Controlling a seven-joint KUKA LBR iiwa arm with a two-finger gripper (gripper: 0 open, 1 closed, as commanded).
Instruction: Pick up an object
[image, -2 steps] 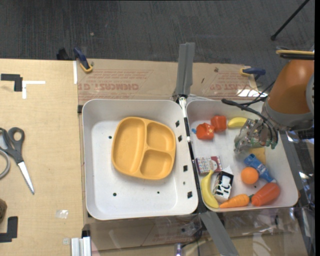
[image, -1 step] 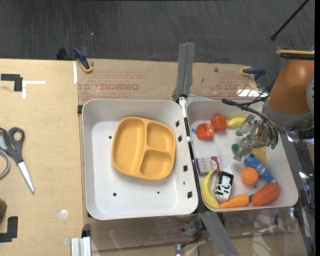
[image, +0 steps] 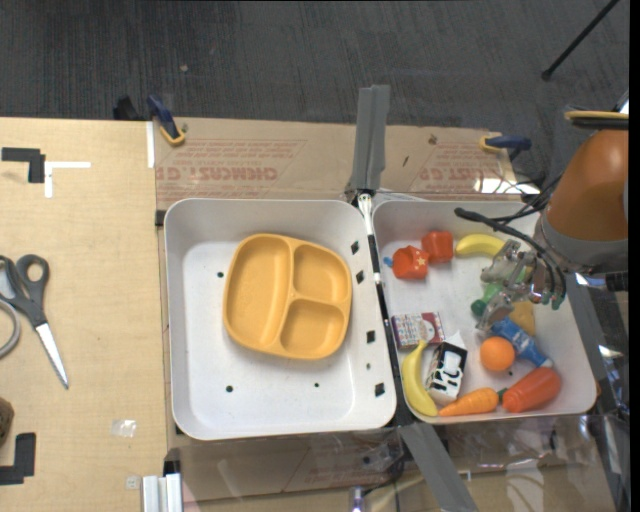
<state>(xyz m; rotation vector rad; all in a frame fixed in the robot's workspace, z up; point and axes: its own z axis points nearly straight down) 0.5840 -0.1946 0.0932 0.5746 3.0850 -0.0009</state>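
Observation:
My gripper (image: 503, 285) hangs low over the right bin (image: 395, 225), near its right side. It sits above a green object (image: 487, 300) and a blue object (image: 520, 338). Around it lie a small yellow banana (image: 478, 244), two red pieces (image: 424, 253), an orange ball (image: 497, 353), a carrot (image: 468, 403), a red pepper-like piece (image: 531, 389), a larger banana (image: 415, 380), a small card box (image: 417, 328) and a black-and-white item (image: 446, 369). I see nothing clearly between the fingers.
The left bin (image: 190, 330) holds a yellow divided plate (image: 288, 296). Scissors (image: 35, 310) lie on the wooden bench at far left. A grey strap (image: 371, 140) runs up from the joint between the bins.

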